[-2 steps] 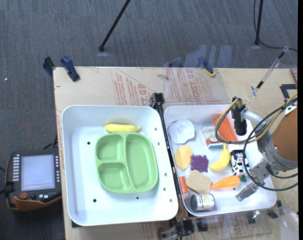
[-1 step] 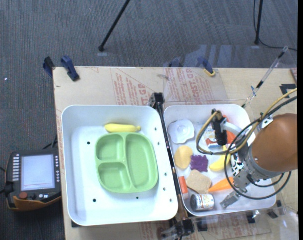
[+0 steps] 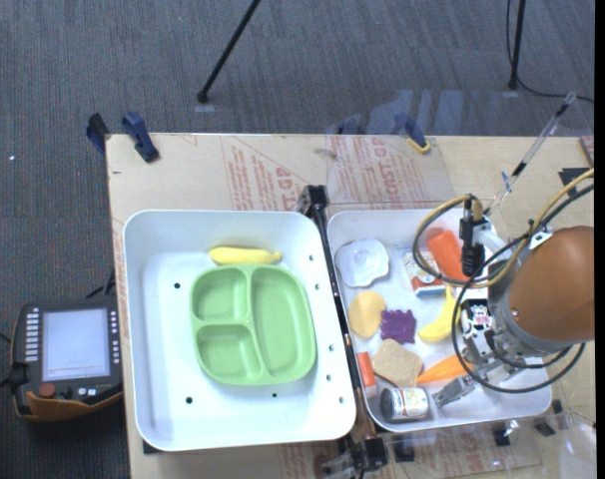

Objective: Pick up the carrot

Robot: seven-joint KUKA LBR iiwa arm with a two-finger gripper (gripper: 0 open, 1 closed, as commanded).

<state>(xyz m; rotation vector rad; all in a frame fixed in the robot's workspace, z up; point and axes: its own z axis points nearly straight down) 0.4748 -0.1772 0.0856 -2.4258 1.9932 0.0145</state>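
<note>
Right bin (image 3: 542, 403): carrot (image 3: 444, 370) lies near the front, tip toward the gripper (image 3: 460, 388), between a bread slice (image 3: 396, 363) and the arm (image 3: 547, 287). Gripper hangs low just beside the carrot; finger opening cannot be told. Tin can (image 3: 404, 403) in front. Left bin (image 3: 153, 267): green divided plate (image 3: 253, 324), banana (image 3: 245, 255).

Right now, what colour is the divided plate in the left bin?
Light green; the divided plate shows clearly in the camera view, lying in the left bin.
</note>
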